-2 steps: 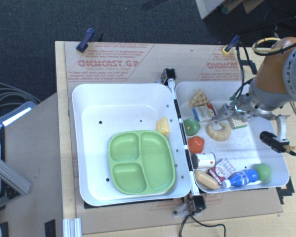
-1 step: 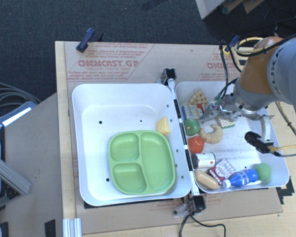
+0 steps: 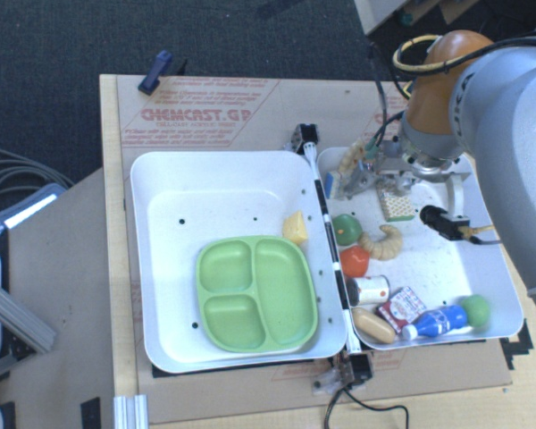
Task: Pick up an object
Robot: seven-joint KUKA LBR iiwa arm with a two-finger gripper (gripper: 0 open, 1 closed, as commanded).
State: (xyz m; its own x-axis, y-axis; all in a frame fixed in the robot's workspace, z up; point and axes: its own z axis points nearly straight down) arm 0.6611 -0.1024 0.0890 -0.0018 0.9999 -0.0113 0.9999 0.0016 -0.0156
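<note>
A: Landmark?
B: Green divided plate (image 3: 255, 293), flat in L bin (image 3: 161, 204), toward its near edge.
A: Gripper pos?
B: Gripper (image 3: 362, 175) low over far end of R bin (image 3: 487, 271), view-R of plate and farther back, close to rim btw bins (image 3: 326, 213). Claw state: can't tell, too cluttered & blurry there.
A: Objs for pickup?
B: All lying loose. Yellow wedge (image 3: 295, 228) just beside plate's far R corner, same bin as plate. Rest across the rim, view-R of plate:
- green round fruit (image 3: 346, 229), approx level w/ plate's far edge.
- red round fruit (image 3: 355, 261), just nearer than the green one, beside plate's R side.
- tan croissant-shaped piece (image 3: 384, 242), farther R, near both fruits.
- checkered square (image 3: 397, 206), farther back still, near gripper.
A: And by plate's near R corner?
B: Small white can (image 3: 371, 290) on its side, just past the rim. Bread roll (image 3: 375, 326) right below it in view, touching or nearly. Red-white packet (image 3: 402, 307) next R. Blue bottle (image 3: 442, 320) w/ green cap, lying down, farthest R from plate.
</note>
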